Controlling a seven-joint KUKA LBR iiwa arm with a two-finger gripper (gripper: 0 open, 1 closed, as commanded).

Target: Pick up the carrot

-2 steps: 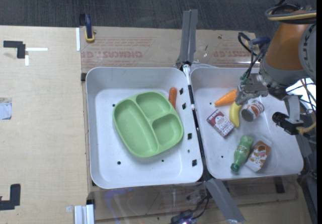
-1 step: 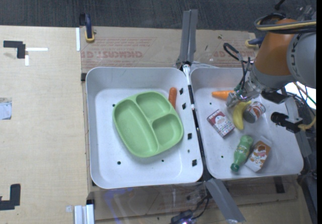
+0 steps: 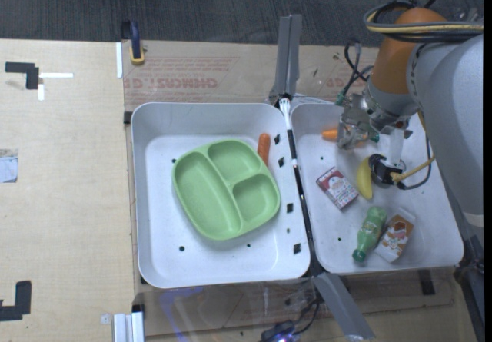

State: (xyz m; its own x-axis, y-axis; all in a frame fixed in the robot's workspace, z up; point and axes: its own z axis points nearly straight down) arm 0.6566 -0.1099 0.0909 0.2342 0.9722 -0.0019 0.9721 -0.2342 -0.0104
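Gripper [image 3: 352, 135] low in the right bin [image 3: 430, 256], its state impossible to tell, an orange carrot [image 3: 330, 134] just beside it, banana [image 3: 364, 180] nearby, second carrot [image 3: 264, 147] touching the green plate [image 3: 223, 190] in the left bin [image 3: 154, 240].

An orange carrot [image 3: 264, 147] lies in the left bin, just beside the green divided plate's upper right rim. It points roughly toward the bin's far wall.
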